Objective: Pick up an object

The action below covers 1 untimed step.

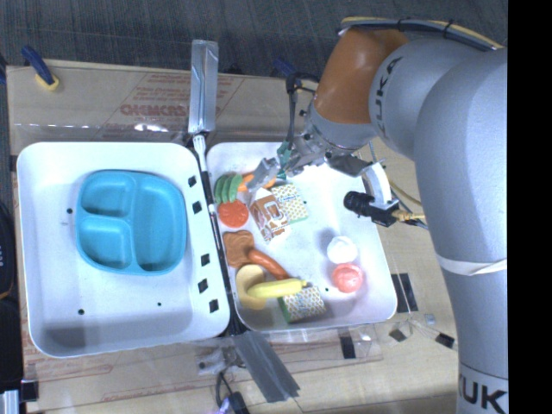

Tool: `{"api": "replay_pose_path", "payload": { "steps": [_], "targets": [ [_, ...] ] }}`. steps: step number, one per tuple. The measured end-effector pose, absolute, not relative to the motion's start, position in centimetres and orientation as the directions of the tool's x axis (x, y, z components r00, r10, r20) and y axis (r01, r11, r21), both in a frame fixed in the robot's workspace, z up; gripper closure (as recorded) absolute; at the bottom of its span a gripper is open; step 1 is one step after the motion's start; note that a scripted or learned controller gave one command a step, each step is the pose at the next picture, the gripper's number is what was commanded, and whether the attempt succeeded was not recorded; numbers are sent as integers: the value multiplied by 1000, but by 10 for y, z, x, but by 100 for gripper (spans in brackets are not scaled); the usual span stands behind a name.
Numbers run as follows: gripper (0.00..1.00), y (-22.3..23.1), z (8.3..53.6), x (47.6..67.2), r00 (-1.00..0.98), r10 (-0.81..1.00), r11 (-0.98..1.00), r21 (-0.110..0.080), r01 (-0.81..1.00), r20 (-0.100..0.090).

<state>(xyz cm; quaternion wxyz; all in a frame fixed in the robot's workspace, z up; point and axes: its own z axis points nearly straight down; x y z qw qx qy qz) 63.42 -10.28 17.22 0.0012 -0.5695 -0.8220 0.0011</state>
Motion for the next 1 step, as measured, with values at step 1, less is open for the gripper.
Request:
{"api": "replay_pose_path", "payload": {
  "steps": [1],
  "targets": [
    [0, -130, 92, 648, -417, 909, 417, -3, 909, 2]
  ]
}}
